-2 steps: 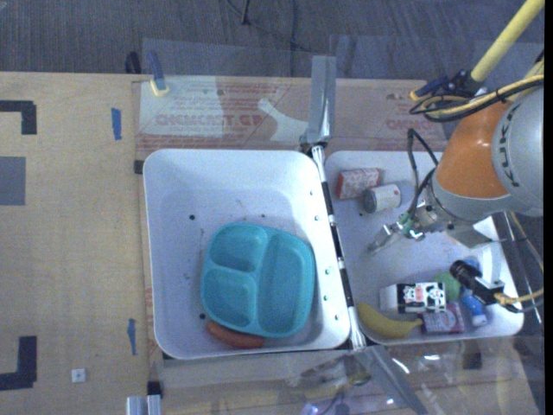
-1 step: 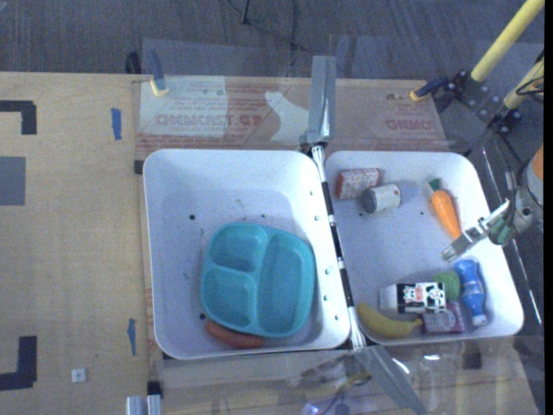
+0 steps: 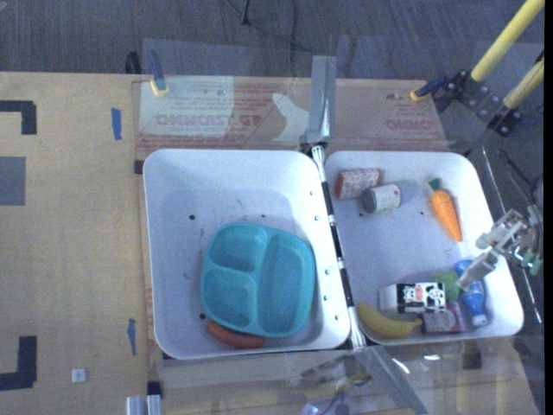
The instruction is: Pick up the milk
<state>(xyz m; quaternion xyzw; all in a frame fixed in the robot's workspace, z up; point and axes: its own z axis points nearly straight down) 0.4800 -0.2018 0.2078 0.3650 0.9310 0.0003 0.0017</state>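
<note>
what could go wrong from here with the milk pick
The black-and-white milk carton lies packed among a yellow banana, a green item and a blue bottle in the right white bin, so the fingers may snag a neighbour instead. The two-finger gripper hangs near the blue bottle, off to the carton's side, and may close on the wrong thing.

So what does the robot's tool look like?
The tool is a slim, pale grey metal piece poking in over the right bin. It looks shiny and silvery, with small boxy, bumpy parts where it joins the arm near the picture's right edge. It is too small and blurry to make out any markings or cables on it.
</note>
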